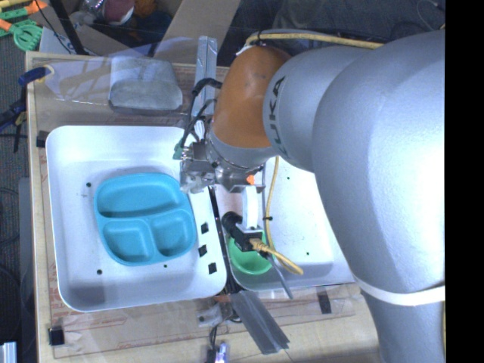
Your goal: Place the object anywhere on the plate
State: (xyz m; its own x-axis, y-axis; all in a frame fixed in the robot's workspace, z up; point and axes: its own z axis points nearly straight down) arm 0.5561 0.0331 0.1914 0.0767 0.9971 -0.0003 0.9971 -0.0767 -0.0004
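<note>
Object (248, 264), green and round like a small bowl, is sitting in the right-hand bin (311, 229) by the divider, apart from the blue plate (144, 219). The gripper (209, 178) is hovering nearby; whether it is open or closed cannot be told.

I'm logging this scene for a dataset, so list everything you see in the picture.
bins: two, white, side by side on the bench, left and right
plate: one, blue, three compartments, in the left bin
green object: one, green, near front-left corner of the right bin, partly hidden
pad: one, grey, on the bench behind the left bin
cardboard box: one, brown, beyond the bench
arm: one, grey with orange band, reaching from the right
gripper: one, over the divide between the bins
</note>
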